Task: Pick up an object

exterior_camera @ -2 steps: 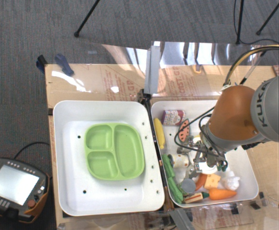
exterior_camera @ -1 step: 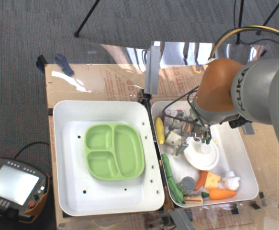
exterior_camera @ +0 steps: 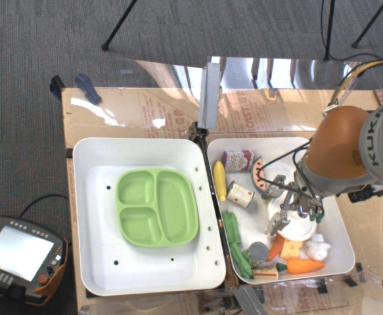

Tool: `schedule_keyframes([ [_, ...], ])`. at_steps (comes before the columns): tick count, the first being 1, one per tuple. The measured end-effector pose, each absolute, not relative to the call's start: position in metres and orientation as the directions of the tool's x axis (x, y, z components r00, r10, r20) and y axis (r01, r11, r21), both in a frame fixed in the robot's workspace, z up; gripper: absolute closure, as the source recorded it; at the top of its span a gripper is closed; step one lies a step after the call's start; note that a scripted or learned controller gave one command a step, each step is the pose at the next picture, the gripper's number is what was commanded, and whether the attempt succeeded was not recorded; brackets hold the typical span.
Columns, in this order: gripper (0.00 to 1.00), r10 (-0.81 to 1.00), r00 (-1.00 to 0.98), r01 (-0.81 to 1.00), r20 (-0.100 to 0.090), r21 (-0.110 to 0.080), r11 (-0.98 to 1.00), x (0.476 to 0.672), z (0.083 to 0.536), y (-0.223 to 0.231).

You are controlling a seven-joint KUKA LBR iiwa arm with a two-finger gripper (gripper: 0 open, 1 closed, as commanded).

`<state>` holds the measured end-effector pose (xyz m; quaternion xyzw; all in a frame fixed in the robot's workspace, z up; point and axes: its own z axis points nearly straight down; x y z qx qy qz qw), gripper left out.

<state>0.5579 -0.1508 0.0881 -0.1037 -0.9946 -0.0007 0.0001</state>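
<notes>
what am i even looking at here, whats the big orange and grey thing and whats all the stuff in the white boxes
The orange and grey thing is a robot arm, reaching in from the right. The single camera hangs above the bench and looks down at a slant. At the arm's tip is a two-finger metal gripper, low over the right white bin. That bin holds toy food: a yellow banana-like piece, an orange carrot, green pods, a small cream can and more. The left white bin holds a light green divided plate. I cannot tell whether the gripper holds anything.
</notes>
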Motion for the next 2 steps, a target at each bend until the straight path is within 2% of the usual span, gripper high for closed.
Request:
schedule_keyframes([
  [1, 0.00, 0.275, -0.961, 0.275, -0.008, 0.004, 0.962, 0.480, 0.089, -0.159],
  [2, 0.00, 0.315, -0.949, 0.315, -0.002, 0.003, 0.949, 0.586, 0.088, -0.138],
])
